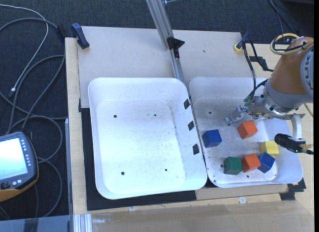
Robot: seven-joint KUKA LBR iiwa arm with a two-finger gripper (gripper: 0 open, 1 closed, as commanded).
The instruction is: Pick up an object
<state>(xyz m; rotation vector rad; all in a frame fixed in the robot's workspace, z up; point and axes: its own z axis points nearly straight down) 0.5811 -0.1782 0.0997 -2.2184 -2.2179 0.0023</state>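
Note:
In the right bin (219, 89) lie several cubes. An orange cube (247, 129) sits mid-bin, with a blue cube (212, 137) to its left. Along the front are a green cube (232, 165), a second orange cube (250, 162), a second blue cube (266, 161) and a yellow cube (269, 147). My gripper (237, 116) hangs low over the bin, just above and left of the mid-bin orange cube. It is close to that cube, and I see nothing held in it.
The left bin (134, 136) sits beside the right one, with black clips (190, 125) along the shared edge. A slanted metal pole (159, 16) rises behind the bins. Blue clamps (79, 35) hold the board's far corners. A pendant (15, 166) lies on the floor at left.

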